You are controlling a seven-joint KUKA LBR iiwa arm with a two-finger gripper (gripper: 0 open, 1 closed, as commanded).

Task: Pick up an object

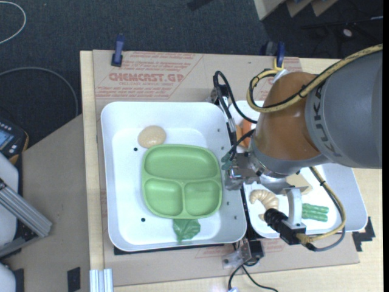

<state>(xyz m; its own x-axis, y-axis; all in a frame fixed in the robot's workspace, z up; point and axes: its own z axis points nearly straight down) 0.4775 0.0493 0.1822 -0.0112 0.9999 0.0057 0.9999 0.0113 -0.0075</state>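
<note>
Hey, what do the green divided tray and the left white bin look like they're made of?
The green three-compartment tray looks like moulded plastic: one even colour, rounded edges, a soft satin sheen rather than a gloss. The left shallow white bin also looks like plastic, smooth with rounded corners and faint bright patches on its rim, though thin enamelled metal can't be ruled out from this view.

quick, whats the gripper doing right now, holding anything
Gripper: cannot be told; it sits at the right edge of the left bin, beside the green divided plate.
</note>
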